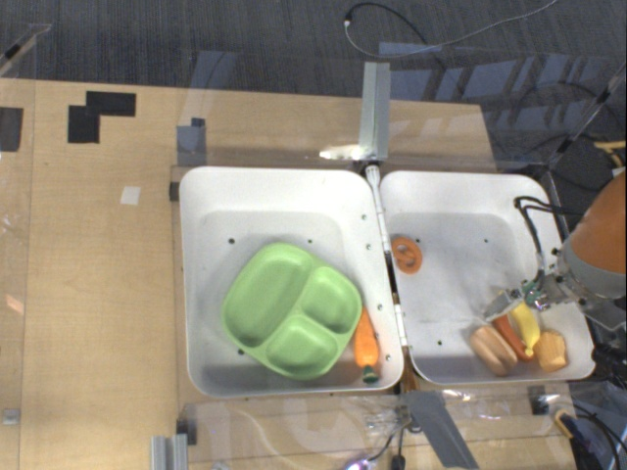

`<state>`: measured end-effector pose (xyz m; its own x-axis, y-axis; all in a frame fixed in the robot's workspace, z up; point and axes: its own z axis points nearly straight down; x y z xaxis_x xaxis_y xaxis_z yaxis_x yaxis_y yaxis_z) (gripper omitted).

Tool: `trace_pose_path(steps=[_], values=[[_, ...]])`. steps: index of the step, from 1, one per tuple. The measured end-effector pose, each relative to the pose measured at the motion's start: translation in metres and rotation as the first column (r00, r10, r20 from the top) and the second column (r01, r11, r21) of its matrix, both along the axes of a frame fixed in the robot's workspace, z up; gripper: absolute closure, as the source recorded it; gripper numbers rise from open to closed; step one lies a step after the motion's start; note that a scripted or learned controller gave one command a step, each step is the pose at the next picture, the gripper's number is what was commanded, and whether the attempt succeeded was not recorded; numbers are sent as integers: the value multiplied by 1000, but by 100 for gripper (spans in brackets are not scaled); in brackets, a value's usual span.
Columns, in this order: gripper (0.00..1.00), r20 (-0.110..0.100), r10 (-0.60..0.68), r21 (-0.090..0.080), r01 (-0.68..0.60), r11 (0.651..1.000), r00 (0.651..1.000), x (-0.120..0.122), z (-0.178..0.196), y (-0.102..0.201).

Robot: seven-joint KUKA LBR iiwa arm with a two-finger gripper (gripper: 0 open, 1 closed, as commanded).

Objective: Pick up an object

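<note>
1. The bench is pale wood, with black squares marked near its far left corner and a small pale patch beside them.
2. Beyond the bench lies dark grey carpet, crossed by a black cable.
3. Two white bins sit side by side; a grey metal post rises just behind where they meet.
4. The left bin holds a green divided plate, with a carrot between the plate and the bin's right wall.
5. The right bin has an orange ring-shaped piece near its left wall.
6. Toy food is clustered in the right bin's near right corner: a bun, a sausage, a banana and a bread-coloured piece, all touching or just beside one another.
7. The arm enters from the right, its orange band above the bin's right wall.
8. The gripper is low over the cluster, just above the banana; whether its fingers are open or closed cannot be made out, and nothing is seen held.
</note>
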<state>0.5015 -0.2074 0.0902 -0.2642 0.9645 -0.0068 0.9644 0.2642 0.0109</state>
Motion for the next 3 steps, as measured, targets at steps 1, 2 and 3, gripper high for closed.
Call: trace_pose_path(steps=[1, 2, 3], values=[[0, 6, 112, -4, -112, 994, 994, -8, 1, 1], [100, 9, 113, -2, -113, 994, 994, -7, 12, 3], [100, 15, 112, -4, -112, 994, 994, -4, 23, 3]])
